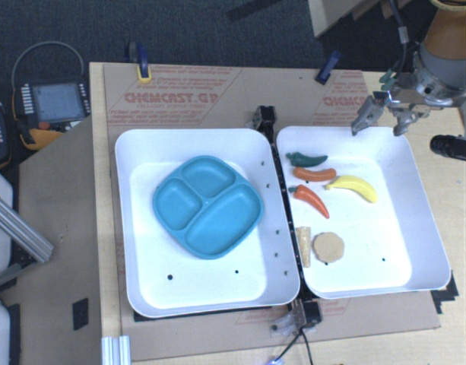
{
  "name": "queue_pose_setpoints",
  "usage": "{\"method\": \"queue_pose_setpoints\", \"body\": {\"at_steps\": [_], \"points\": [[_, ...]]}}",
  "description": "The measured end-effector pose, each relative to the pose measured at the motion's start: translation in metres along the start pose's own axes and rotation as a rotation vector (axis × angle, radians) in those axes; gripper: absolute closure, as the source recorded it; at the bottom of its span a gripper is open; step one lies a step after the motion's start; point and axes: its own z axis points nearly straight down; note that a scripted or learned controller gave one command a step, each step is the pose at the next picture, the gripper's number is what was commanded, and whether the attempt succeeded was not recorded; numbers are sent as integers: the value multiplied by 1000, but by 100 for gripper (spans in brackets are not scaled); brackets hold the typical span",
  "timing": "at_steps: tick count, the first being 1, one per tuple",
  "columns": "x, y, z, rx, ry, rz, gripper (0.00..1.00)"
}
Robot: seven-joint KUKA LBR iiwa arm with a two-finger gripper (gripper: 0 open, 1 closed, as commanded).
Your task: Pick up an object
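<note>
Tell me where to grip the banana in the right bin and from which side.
Grip the banana across its thick middle, coming straight down from above. It lies flat, curved, running left to right, with bare bin floor on its upper and lower sides for the fingers; the orange pepper sits close to its left tip.

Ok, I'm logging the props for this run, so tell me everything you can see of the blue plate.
The blue plate is a rounded-square divided tray, apparently smooth plastic, light blue all over. Raised ridges split it into three compartments: two smaller ones toward the far side, one larger toward the near side. It lies flat, turned at an angle, on the floor of the left bin, with nothing in it or resting on it.
</note>
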Motion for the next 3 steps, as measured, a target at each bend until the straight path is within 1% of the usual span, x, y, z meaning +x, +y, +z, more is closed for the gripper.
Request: {"method": "queue_pose_setpoints", "body": {"at_steps": [1, 2, 3], "points": [[1, 2, -8, -14, -2, -3, 0], [0, -3, 36, -9, -2, -2, 0], [-3, -9, 81, -10, -2, -2, 0]]}}
